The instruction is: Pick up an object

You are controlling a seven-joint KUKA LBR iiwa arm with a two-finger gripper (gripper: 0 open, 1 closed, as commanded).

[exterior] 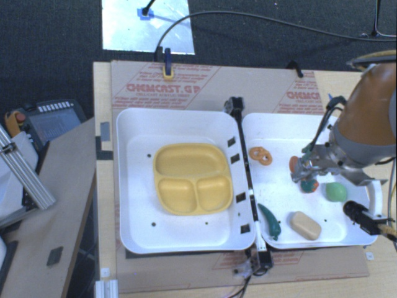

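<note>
Landmark: right bin (282, 129).
Left bin (133, 166) adjoins it; yellow divided tray (189, 177) inside.
Arm (372, 113) enters over right bin's far side.
Gripper (305, 174) low at bin centre, over red-orange object (309, 185); finger opening cannot be told.
Within right bin: tan block (306, 225) near front; green ball (336, 192) beside gripper; dark green pepper (270, 221) at front-left corner; pretzel (260, 156) toward left wall.

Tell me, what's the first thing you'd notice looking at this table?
Probably the big yellow tray with three compartments, sitting in the middle of the left bin. Next, the grey-and-orange robot arm reaching in from the right, its gripper low over the right bin among small toys: a pretzel, a green ball and a tan bread roll.
</note>
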